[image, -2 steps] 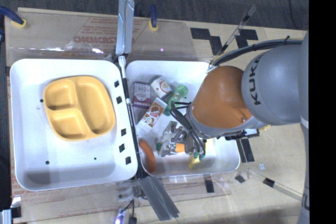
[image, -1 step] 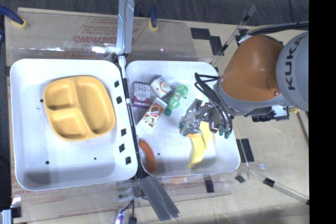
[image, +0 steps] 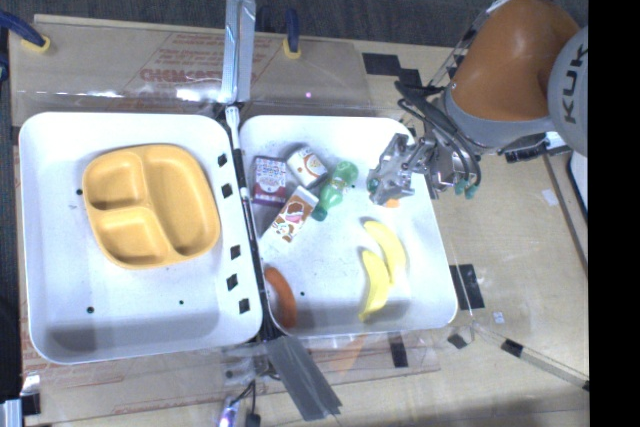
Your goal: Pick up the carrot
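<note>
One small orange bit, likely the carrot (image: pixel 392 203), sits under the gripper (image: pixel 390 177); grasp underway, jaw state unclear; lift next.

Robot lab — taped bench (image: pixel 500 245), 2 white bins (image: pixel 60 315), arm (image: pixel 510 65).

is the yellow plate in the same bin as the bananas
No, the yellow plate lies in the left bin; the bananas lie in the right bin.

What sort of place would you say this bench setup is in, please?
Probably a robotics lab bench for pick-and-place trials: a grey-and-orange robot arm reaches over two shallow white bins, one holding toy-like groceries such as a yellow banana, the other a yellow divided plate.
</note>
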You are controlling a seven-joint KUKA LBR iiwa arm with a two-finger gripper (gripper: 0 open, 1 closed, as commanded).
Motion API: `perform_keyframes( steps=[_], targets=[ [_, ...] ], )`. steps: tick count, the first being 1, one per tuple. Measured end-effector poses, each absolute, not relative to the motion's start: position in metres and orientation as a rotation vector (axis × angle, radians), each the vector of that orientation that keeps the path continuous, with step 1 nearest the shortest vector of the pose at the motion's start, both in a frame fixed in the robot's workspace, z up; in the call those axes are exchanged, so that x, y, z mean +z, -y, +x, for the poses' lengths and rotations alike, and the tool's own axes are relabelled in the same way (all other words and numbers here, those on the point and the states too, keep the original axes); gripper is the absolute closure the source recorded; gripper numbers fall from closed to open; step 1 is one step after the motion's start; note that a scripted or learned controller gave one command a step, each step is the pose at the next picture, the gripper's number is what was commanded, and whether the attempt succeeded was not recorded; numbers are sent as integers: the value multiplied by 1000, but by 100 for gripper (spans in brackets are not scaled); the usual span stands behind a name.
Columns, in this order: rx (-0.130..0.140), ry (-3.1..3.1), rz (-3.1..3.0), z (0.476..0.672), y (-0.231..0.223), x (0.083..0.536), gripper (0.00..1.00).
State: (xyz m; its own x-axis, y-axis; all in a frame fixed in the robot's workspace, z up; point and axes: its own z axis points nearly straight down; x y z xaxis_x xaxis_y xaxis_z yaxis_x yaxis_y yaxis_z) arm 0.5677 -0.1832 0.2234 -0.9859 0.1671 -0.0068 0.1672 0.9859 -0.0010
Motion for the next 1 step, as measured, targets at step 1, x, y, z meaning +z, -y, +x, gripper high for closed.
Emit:
perform_keyframes(
  steps=[1],
  targets=[
    [-5,-3126,-183,618,209,240,100]
  ],
)
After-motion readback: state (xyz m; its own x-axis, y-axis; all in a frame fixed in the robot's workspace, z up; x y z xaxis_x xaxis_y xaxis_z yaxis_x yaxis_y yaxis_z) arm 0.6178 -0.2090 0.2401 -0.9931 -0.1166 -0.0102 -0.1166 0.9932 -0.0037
